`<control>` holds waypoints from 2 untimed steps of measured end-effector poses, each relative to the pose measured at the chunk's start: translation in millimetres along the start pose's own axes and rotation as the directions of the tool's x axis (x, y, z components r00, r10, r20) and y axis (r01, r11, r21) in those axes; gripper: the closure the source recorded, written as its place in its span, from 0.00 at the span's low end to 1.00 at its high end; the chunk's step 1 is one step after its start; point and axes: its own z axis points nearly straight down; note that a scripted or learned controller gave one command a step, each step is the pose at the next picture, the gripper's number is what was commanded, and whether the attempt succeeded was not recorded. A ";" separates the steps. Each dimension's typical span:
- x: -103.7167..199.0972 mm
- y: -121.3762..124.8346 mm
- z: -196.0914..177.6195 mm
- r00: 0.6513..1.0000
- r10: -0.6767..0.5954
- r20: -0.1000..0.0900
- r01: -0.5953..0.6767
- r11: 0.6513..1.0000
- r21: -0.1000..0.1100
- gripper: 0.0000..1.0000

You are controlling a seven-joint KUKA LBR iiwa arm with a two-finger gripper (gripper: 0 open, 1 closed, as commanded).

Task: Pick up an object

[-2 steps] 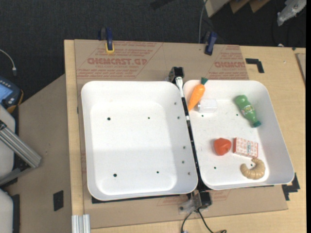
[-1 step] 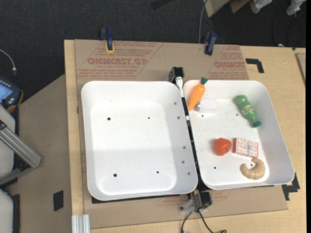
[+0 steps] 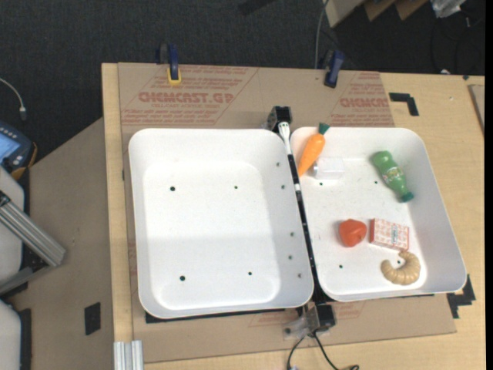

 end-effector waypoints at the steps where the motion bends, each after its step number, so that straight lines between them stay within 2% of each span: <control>1: -31.3 4.3 12.4 1.000 0.006 -0.002 -0.006 1.000 0.009 1.00; 2: -52.8 1.3 11.7 1.000 0.005 -0.002 -0.005 1.000 0.006 1.00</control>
